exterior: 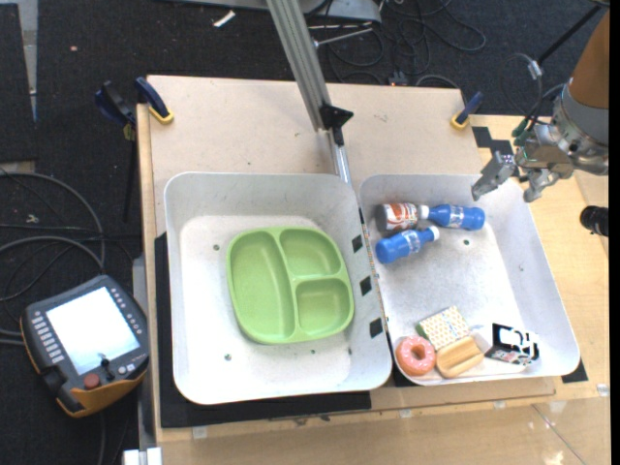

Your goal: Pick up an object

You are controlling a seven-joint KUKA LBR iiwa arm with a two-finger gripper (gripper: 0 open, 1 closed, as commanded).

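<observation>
In the right white bin (542,260), toward twelve o'clock, three small plastic bottles lie on their sides, clustered. A blue bottle with a white cap (406,244) lies slanted; just beside it at one o'clock lies a second blue bottle (455,217); at eleven o'clock a white bottle with a red-brown label (401,214). Toward six o'clock a pink-frosted ring doughnut (417,355) lies flat, touching a tan bread-like block (458,356), with a speckled beige square (444,326) just above and a black-and-white flat packet (512,344) at their three o'clock.
</observation>
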